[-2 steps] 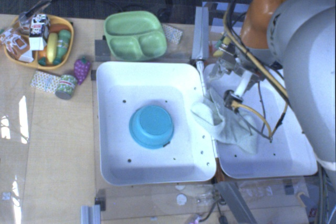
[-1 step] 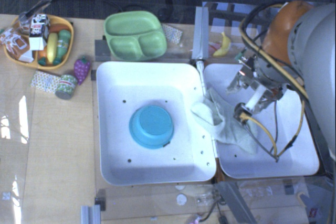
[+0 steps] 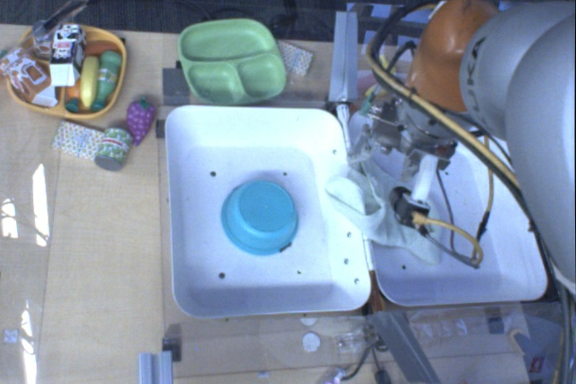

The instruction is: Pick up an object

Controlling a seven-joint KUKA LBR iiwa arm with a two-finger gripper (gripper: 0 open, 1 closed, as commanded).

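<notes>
A crumpled pale white cloth (image 3: 378, 216) lies draped over the shared edge of the two bins, mostly at the left edge of the right white bin (image 3: 504, 283). The gripper (image 3: 396, 159) hangs just above it, possibly touching; how its fingers stand I cannot tell. A round blue plastic bowl (image 3: 260, 217) sits upside down mid-floor in the left white bin (image 3: 207, 283).
</notes>
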